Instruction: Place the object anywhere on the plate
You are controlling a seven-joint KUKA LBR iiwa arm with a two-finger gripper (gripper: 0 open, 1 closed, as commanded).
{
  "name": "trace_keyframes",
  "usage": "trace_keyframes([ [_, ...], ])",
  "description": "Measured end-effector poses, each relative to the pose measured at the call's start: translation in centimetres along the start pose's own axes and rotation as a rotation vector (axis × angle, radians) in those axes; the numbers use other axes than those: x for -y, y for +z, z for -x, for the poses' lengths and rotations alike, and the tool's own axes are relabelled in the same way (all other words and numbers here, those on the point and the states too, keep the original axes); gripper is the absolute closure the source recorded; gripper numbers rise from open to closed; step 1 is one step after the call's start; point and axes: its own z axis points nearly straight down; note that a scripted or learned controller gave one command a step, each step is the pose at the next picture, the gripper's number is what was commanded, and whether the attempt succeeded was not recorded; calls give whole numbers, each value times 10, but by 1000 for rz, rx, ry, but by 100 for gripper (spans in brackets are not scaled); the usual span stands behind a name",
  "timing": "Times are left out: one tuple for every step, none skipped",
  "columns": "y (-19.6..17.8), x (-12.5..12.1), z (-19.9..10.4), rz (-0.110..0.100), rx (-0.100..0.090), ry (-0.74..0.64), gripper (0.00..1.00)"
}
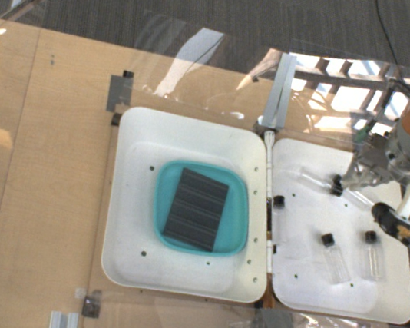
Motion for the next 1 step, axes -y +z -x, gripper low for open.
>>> trace_keyframes([
  [0, 0, 0, 0, 0, 0, 0],
])
